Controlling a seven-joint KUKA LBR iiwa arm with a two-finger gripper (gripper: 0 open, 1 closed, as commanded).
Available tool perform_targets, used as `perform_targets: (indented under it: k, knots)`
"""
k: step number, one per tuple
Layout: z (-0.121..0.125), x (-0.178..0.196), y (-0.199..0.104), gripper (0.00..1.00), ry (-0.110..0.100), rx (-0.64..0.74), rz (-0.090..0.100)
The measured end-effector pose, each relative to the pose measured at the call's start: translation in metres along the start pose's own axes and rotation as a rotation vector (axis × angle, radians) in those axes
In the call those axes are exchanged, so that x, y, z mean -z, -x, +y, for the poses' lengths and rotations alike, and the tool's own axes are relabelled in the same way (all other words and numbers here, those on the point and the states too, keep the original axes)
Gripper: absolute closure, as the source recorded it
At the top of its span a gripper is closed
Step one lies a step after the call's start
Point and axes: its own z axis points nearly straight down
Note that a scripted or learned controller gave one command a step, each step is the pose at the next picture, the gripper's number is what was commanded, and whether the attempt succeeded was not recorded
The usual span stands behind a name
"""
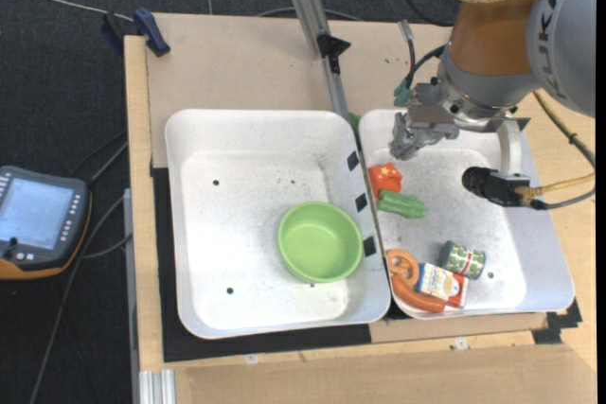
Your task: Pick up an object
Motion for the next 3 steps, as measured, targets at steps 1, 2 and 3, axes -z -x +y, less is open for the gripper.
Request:
perform_targets:
  k: [1,2,3]
  knots:
    - [-0.004,0.004,-0.05,1.0,0.0,0.0,0.0]
    - [-0.001,0.0,-0.092,1.0,0.0,-0.003,-0.001]
    - [-0.001,0.0,-0.091,0.0,0.0,-0.005,-0.001]
